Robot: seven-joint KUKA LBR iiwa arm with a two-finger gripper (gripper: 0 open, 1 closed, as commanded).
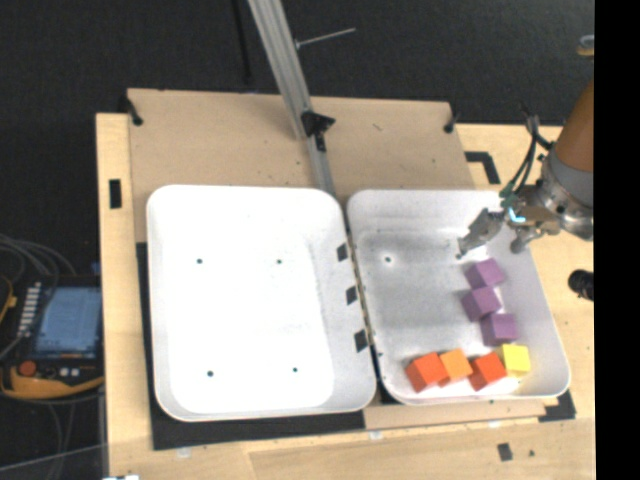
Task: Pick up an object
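You are looking down on a pale wooden bench set against a dark floor, with a tan board laid across its far part and a slanted metal pole running up out of the view from between the two bins. Off the bench's left edge you can see a handheld control pendant with a blue screen and some cables.

The left bin is a shallow white tray with a few small dark dots on its floor. The right bin sits just beside it, joined along the middle by small dark clips.

In the right bin you will find the blocks. Three purple cubes form a short line down the right side, close together or touching. Along the near wall sits a row: an orange-red block, an orange block, a red block and a yellow cube, packed side by side.

The arm comes in from the right, and its gripper hangs over the far right part of the right bin, just above the top purple cube. Its fingers are spread apart, one reaching left, and nothing sits between them.
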